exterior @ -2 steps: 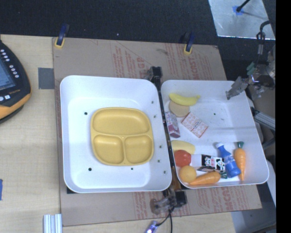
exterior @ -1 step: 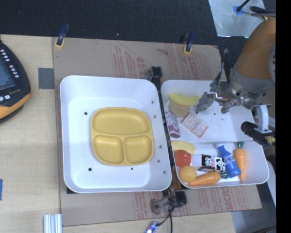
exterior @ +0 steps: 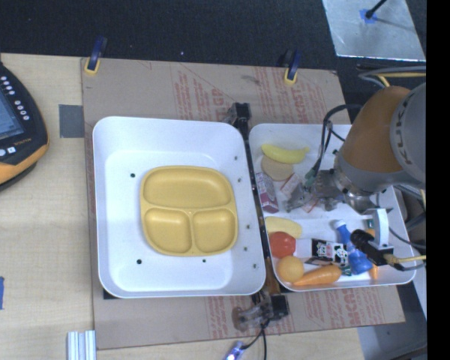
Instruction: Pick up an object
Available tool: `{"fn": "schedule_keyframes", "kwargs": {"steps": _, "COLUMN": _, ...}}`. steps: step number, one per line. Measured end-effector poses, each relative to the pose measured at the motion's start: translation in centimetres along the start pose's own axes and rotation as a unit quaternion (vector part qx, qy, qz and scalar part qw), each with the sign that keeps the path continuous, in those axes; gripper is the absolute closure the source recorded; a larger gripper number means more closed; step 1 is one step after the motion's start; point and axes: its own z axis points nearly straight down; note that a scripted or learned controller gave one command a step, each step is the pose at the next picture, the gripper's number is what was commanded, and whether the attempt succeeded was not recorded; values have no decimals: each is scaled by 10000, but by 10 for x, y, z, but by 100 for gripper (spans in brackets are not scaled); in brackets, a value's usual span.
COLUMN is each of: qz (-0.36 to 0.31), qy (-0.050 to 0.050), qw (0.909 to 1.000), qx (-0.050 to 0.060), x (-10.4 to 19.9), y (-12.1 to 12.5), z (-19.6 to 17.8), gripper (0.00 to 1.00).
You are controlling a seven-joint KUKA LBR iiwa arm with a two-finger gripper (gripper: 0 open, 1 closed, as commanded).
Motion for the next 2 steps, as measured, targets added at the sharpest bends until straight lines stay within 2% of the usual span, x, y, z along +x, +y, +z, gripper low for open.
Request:
{"fn": "schedule_keyframes", "kwargs": {"steps": 1, "qz": 9, "qy": 4, "qw": 10000, "qx": -20, "x": -33, "y": 77, "z": -2, "gripper": 0}}
{"fn": "schedule_keyframes", "kwargs": {"steps": 2, "qz": 0, "qy": 1, "qw": 10000, "qx": -4, "x": -17, "y": -8, "z": 0, "gripper": 0}}
